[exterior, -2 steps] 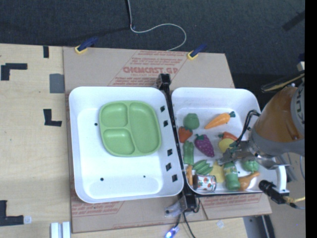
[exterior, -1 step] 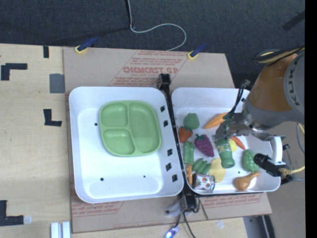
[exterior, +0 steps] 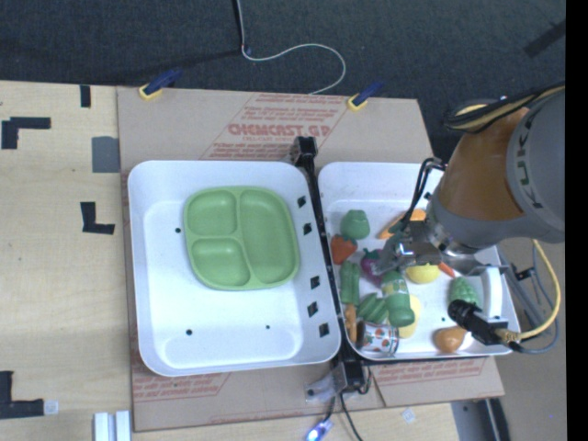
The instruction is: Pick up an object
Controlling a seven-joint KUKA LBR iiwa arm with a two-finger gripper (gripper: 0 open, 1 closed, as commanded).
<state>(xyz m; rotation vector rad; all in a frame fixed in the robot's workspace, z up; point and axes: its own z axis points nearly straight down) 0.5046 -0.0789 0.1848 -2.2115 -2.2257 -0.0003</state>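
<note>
Overhead | cardboard sheet (exterior: 276, 127) under both bins | dark carpet (exterior: 110, 21) beyond | hand (exterior: 397, 252) state unclear

You are looking at two bins sitting side by side on a cardboard sheet (exterior: 266, 127). A divided plate (exterior: 242, 237) is lying in the left bin (exterior: 156, 338), toward its back. Toy foods (exterior: 377, 292) are crowding the right bin (exterior: 363, 177), and the arm (exterior: 496, 177) is reaching over it from the right.
</note>
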